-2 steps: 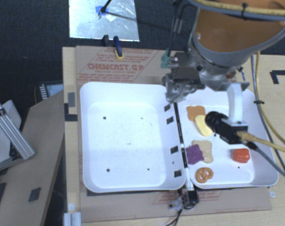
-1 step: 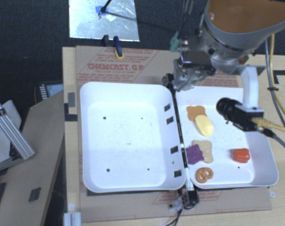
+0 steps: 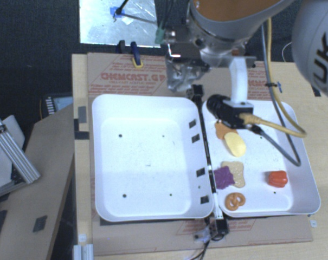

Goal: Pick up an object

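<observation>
Camera view: looks down at a slant on a table (image 3: 79,75) carrying two shallow white bins side by side.
Landmark: right bin (image 3: 302,172), used below for every place.
Left bin (image 3: 147,156): sits pressed against the right bin's left wall, with small black clips along the shared seam.
Cardboard sheet (image 3: 126,76): lies under the right bin and its neighbour, with red print showing beyond the far rim.
Arm (image 3: 234,4): grey with an orange band, leans in over the right bin's far edge.
Gripper (image 3: 181,83): hangs just beyond the right bin's far left corner, above the cardboard; how far open cannot be told from this angle, and nothing can be seen in its hold.
Yellow oval piece (image 3: 235,143): lies flat inside the right bin, in its left half, about midway from far rim to near rim.
Orange piece (image 3: 222,129): lies inside the right bin, touching the yellow oval piece on the side toward the far rim and partly overlapped by it.
Purple piece (image 3: 224,177): rests inside the right bin, close against its left wall, in the near half.
Beige piece (image 3: 237,171): touches the purple piece on the side away from the right bin's left wall.
Pretzel-shaped piece (image 3: 235,201): lies in the right bin's near left corner.
Red piece (image 3: 277,179): sits in the right bin's near half, toward its right wall, well apart from the other pieces.
</observation>
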Action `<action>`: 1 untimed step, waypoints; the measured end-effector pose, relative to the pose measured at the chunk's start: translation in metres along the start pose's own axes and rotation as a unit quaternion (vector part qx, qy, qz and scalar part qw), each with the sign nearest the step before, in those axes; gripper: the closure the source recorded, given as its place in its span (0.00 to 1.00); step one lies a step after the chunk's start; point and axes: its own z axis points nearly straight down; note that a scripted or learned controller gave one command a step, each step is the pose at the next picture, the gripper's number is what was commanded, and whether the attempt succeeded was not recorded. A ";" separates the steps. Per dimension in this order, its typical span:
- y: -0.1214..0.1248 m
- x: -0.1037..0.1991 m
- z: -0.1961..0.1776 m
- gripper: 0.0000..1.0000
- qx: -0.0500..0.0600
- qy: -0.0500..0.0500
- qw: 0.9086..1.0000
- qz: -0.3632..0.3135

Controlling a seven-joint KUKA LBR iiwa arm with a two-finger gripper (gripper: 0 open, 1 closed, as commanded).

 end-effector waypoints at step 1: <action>-0.001 0.002 -0.046 1.00 -0.002 0.001 1.000 0.001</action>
